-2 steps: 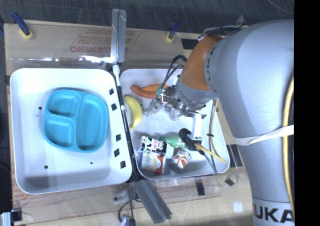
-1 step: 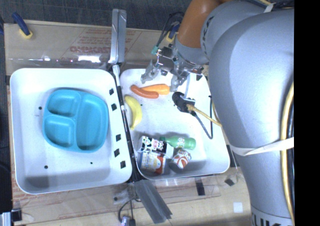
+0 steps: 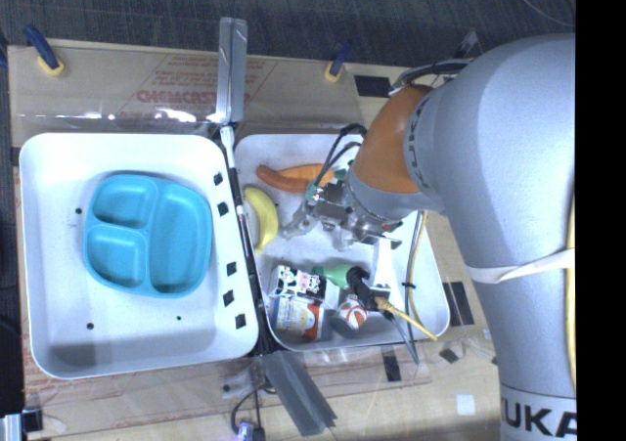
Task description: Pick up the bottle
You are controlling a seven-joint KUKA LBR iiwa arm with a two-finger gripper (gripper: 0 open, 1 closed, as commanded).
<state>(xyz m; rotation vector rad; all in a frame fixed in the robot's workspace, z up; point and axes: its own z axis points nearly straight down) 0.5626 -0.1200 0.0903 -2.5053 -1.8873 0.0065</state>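
arm (image 3: 509, 165) comes in from the right and covers most of the right bin's (image 3: 435, 307) far side, orange band just above the wrist. left bin (image 3: 39, 234) holds just the blue divided tray (image 3: 149, 232), well apart from the work. right bin is cluttered: carrot (image 3: 289, 175) at the top, banana (image 3: 261, 216) below it against the left wall, black-and-white patterned carton (image 3: 297, 282) lower down, and a can with an orange-red label (image 3: 298, 318) at the near edge.

bottle (image 3: 344, 277): best guess is the green piece with a dark cap end lying flat beside the carton, near the bin's lower middle. partly hidden by cabling and the wrist, so id is not certain.

gripper (image 3: 315, 217) sits above bin centre, between banana and wrist, nothing between the fingers. can't tell how wide the jaws stand, too small and cluttered.

step: approach, grasp not made. gripper is up-bin of the target, closer to the banana.

next move needs: shift toward the near edge, line jaws across the bottle's short axis, descend without clipping carton or can. tight neighbours, risk of pinching the carton instead.
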